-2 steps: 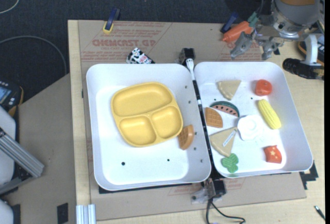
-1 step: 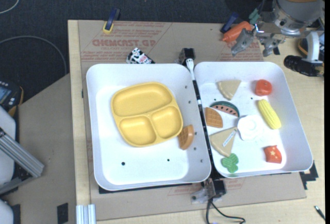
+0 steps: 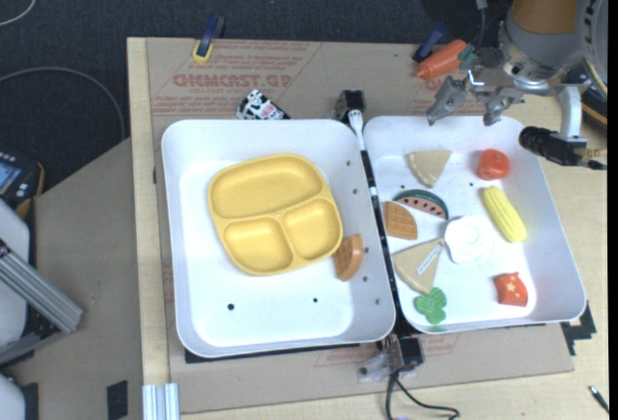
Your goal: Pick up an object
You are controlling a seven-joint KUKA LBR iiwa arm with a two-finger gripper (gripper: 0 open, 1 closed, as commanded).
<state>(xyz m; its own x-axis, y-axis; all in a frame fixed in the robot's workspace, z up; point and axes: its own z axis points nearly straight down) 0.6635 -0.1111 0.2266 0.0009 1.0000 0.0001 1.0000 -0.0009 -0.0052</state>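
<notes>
- Where the arm reaches in from the right, the gripper hangs above the far rim of the right bin, its fingers spread apart with nothing between them.
- Nearest below it lie a pale wedge and a red tomato, both apart from the fingers.
- Beside the tomato, a yellow corn cob lies at a slant, with a white round piece just beside its near end.
- A watermelon slice, an orange-brown slice and a sandwich wedge crowd the bin's left half, close together.
- A green piece and a small red piece sit by the near rim.
- The left bin bears a yellow divided plate, with a brown pastry just beside its right edge.
- An orange carrot lies on the tabletop beyond the bins, near the gripper.
</notes>
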